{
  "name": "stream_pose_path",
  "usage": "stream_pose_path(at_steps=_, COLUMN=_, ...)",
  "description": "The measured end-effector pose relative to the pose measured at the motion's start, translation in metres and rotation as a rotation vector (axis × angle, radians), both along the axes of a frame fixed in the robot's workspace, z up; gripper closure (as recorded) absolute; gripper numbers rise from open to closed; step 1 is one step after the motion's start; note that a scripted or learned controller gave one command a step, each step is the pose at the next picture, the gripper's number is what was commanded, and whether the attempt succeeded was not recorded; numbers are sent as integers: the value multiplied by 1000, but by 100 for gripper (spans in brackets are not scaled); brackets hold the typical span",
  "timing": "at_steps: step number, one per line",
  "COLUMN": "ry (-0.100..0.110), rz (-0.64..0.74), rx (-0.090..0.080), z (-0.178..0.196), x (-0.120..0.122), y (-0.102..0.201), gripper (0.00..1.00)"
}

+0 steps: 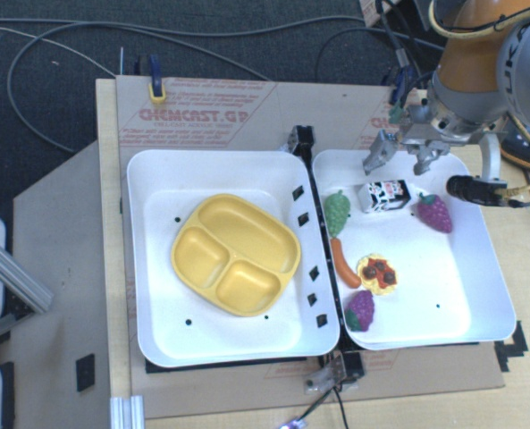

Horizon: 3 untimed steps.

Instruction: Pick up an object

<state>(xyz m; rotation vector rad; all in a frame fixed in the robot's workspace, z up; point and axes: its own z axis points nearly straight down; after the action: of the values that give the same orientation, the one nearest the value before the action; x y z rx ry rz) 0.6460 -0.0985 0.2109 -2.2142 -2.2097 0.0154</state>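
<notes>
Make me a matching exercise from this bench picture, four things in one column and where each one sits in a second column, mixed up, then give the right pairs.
Things:
1. yellow tray
2. milk carton
3. purple grapes
4. carrot

Places:
A. right bin's near left corner
B. just below the gripper
C. left bin
D. along the right bin's left wall, midway

Pairs: 1-C, 2-B, 3-A, 4-D

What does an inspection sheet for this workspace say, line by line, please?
Surface: two white bins, left bin, right bin, on a board.
Job's things: in the right bin a black-and-white carton, green vegetable, orange sausage, pizza piece, purple grapes, dark red berry.
Clutter: yellow divided plate in the left bin.
Grippers: hand open above the carton, holding nothing.
Cables: grey cables on the dark floor.
Surroundings: blue clamp on the board's far edge.
</notes>
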Motion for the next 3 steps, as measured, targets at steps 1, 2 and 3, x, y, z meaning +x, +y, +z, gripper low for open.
stream_pose_path(at_steps=1, ry=-15, rz=2, rx=-1, z=9, x=3, y=0, gripper=0)
stream_pose_path(at_steps=2, ry=-11, rz=1, rx=-2, z=-40, x=4, y=-9, gripper=0)
stream_pose_path(at_steps=3, ry=-17, rz=2, rx=-2, z=-99, x=4, y=-14, gripper=0)
